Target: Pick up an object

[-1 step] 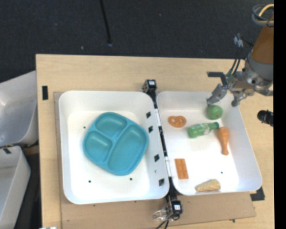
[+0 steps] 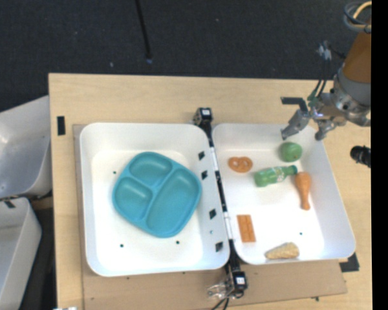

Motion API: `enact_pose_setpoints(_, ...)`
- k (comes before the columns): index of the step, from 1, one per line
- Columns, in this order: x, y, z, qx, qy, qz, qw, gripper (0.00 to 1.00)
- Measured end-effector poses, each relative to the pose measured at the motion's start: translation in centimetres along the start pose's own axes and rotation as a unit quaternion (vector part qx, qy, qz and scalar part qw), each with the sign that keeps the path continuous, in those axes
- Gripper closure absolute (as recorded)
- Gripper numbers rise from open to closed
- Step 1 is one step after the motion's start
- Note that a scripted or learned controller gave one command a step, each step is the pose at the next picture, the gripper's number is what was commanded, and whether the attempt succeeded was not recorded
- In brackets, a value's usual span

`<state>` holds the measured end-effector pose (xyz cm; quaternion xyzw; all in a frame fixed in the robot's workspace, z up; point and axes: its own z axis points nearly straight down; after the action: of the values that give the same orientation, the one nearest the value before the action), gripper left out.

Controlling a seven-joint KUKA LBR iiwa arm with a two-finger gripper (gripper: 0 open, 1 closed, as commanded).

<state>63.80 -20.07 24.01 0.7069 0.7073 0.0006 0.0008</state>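
My gripper [image 2: 306, 129] hangs open over the back of the right bin [image 2: 323, 237], its two fingers spread and nothing between them. Just below it lies a green ball [image 2: 290, 151]. A green bottle [image 2: 275, 175] lies on its side in front of the ball. An orange carrot-like piece [image 2: 303, 188] lies to the right of the bottle. An orange pretzel-shaped ring [image 2: 240, 165] sits near the bin's left wall. An orange rectangular block [image 2: 246, 228] and a tan bread-like wedge [image 2: 282, 252] lie near the front.
The left bin [image 2: 97, 250] holds a blue divided plate [image 2: 157, 194]. A ridge with black clips [image 2: 215, 192] separates the two bins. The wooden bench [image 2: 149, 95] surrounds them. A white container [image 2: 13, 154] stands off the bench at left.
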Motion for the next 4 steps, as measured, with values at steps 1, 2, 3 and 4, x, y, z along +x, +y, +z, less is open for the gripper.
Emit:
enact_pose_setpoints(1,-0.9,0.7,5.1,0.002,-0.001,0.001,1.0000,0.00)
enact_pose_setpoints(2,-1.7,-0.2,10.5,0.003,-0.001,0.001,1.0000,0.00)
enact_pose_setpoints(3,-1.8,-0.3,14.0,0.002,-0.001,0.001,1.0000,0.00)
enact_pose_setpoints(4,-1.9,-0.1,12.6,-0.002,-0.003,0.001,1.0000,1.00)
